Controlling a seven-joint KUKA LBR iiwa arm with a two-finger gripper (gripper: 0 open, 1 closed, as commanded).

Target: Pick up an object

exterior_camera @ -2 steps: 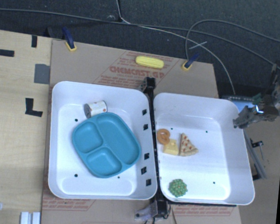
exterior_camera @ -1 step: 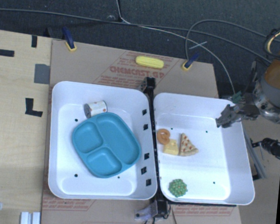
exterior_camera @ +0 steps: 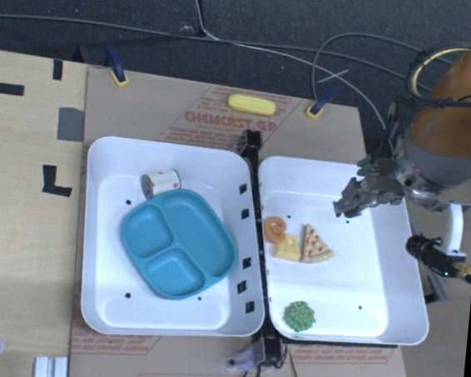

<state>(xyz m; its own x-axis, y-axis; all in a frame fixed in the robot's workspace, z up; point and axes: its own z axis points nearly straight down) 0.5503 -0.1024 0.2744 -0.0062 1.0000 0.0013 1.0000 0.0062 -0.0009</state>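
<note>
The pincer (exterior_camera: pixel 349 205), its state impossible to tell, hangs at the right bin's (exterior_camera: pixel 397 326) upper right, with the pizza slice (exterior_camera: pixel 315 245) lying lower left, mid-bin, point upward.

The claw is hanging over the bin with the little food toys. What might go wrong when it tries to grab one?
The pretzel, the cheese wedge and the pizza slice lie bunched together, so the gripper may nudge or catch two at once. They also look flat, so a grab could slip off. The green broccoli sits near the right bin's front wall, which might block the gripper.
</note>
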